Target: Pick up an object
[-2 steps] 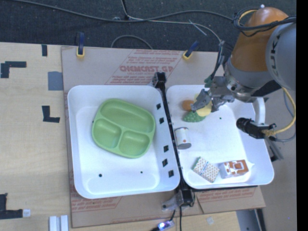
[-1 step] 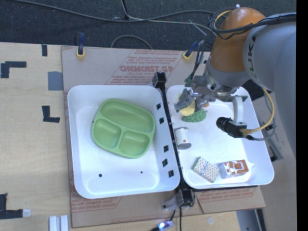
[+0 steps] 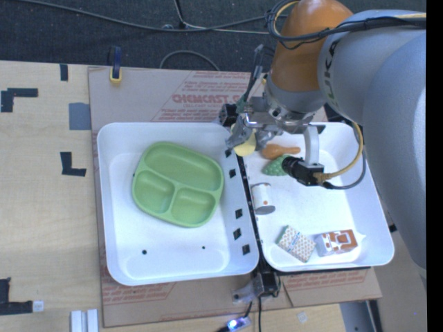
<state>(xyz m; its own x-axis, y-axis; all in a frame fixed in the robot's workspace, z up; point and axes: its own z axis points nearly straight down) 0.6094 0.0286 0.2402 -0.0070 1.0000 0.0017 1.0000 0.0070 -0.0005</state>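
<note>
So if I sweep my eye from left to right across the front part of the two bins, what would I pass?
Green divided plate → small white cylinder → patterned packet → orange-and-white packet.

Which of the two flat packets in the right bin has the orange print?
The orange-and-white flat packet, nearer the bin's right wall. The other, a flat packet with a fine blue-and-red pattern, lies just left of it.
</note>
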